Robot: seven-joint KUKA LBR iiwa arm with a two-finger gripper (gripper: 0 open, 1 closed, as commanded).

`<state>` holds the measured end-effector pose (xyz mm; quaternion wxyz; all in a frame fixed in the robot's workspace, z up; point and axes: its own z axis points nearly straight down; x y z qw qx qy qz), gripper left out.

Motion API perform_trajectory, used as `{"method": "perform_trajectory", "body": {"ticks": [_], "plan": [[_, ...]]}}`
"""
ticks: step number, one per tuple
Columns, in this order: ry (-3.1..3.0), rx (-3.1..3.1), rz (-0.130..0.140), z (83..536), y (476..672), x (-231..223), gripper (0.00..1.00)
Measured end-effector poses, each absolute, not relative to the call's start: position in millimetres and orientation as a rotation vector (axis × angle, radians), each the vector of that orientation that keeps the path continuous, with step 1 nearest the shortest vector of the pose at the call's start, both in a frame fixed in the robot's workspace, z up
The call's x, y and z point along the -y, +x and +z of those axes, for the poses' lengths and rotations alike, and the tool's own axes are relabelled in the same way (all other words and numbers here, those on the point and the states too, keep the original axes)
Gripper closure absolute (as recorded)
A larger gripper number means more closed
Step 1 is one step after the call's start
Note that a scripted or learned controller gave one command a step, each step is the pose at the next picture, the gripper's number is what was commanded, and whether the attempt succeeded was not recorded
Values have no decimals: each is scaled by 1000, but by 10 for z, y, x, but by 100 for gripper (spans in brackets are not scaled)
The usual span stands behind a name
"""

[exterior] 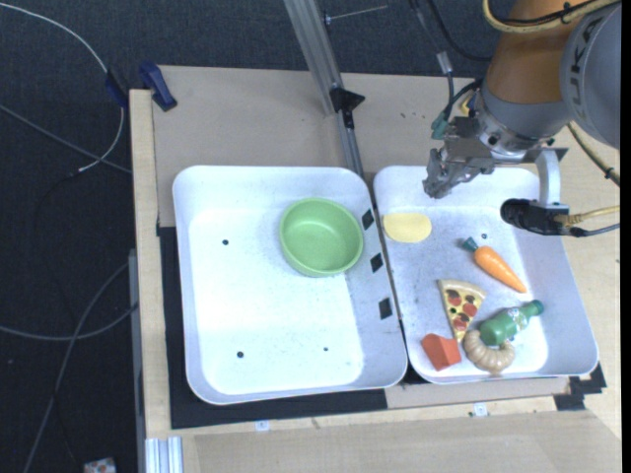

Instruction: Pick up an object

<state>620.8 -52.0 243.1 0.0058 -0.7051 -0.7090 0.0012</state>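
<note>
My gripper [440, 186] hangs over the far end of the right bin [577, 313], above and a little to the right of a flat yellow disc [407, 228]. Nothing shows between its fingers. An orange carrot [496, 265] lies toward the bin's middle right. A pizza slice toy [460, 304] lies nearer the front. Beside it a green bottle [511, 322] rests against a tan ring-shaped pastry [489, 354]. A red block [441, 351] sits at the bin's front left.
A green bowl [320, 236] stands in the far right part of the left bin [227, 294]. A slanted metal pole [317, 47] rises behind the bins. A black cable end [527, 214] hangs over the right bin's far right side.
</note>
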Motion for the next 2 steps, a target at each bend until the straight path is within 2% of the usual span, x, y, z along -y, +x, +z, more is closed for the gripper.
{"method": "perform_trajectory", "body": {"ticks": [2], "plan": [[-2205,2219,8,2573,5958,-631,100]]}}
